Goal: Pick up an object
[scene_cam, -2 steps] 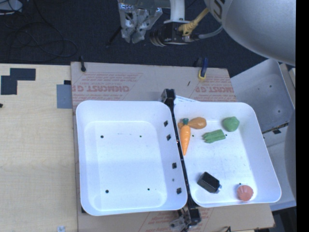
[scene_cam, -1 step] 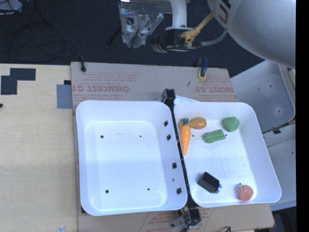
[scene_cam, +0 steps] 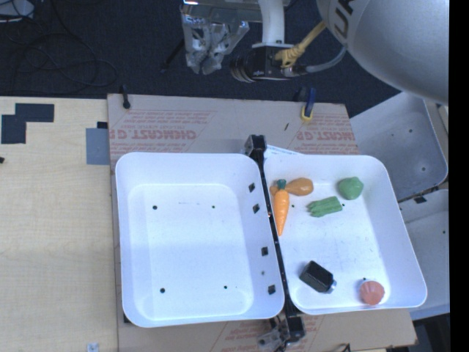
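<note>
Looking down at my desk (scene_cam: 51, 218) from the overhead cam. Far left is bare light wood with a few dark patches stuck near the top edge. Next over is a cardboard sheet (scene_cam: 220, 127) with red print on it, and both bins sit on that.

The left bin (scene_cam: 132, 174) is a shallow white tray with a handful of small dark holes in its floor. It butts right up against the right bin (scene_cam: 399, 218), and a black clip strip (scene_cam: 258, 167) runs down the seam between them.

All the pickable stuff is in the right bin. Tight against the seam lies an orange carrot (scene_cam: 280, 210), green tip toward the top, pointing down the bin. Touching its upper end is an orange rounded piece (scene_cam: 300, 187). Just right of that there's a long green vegetable (scene_cam: 324, 207) lying nearly flat, and beyond it a rounder green lump (scene_cam: 351, 188) near the upper right corner. Lower down, well apart from those, a black block (scene_cam: 317, 276) sits tilted, and a pinkish-red ball (scene_cam: 371, 292) rests near the bottom right corner.

The arm (scene_cam: 396, 28) is up at the top right, a big grey body well above the bins. The claw (scene_cam: 214, 39) hangs at the top centre over the dark floor, not over either bin. I can't tell how it's set from this angle, and I see nothing gripped in it.
</note>
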Robot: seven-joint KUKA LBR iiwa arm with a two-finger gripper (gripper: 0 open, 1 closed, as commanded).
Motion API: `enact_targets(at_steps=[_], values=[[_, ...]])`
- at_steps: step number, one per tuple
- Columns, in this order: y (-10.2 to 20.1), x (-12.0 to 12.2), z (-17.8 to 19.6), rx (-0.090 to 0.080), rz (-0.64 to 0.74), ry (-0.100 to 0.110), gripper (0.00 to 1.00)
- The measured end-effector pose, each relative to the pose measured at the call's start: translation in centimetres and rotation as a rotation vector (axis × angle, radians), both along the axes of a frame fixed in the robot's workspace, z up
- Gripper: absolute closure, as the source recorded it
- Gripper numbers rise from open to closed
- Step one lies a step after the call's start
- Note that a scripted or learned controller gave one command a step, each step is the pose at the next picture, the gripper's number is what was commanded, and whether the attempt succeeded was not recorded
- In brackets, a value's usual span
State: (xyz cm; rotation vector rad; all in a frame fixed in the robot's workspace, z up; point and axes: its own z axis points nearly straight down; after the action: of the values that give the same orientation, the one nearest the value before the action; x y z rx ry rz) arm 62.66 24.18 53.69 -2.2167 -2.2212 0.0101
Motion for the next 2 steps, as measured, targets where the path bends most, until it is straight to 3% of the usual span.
enact_targets(at_steps=[2], values=[[0.1,-2.6,0.0,0.000,0.003,0.000,1.00]])
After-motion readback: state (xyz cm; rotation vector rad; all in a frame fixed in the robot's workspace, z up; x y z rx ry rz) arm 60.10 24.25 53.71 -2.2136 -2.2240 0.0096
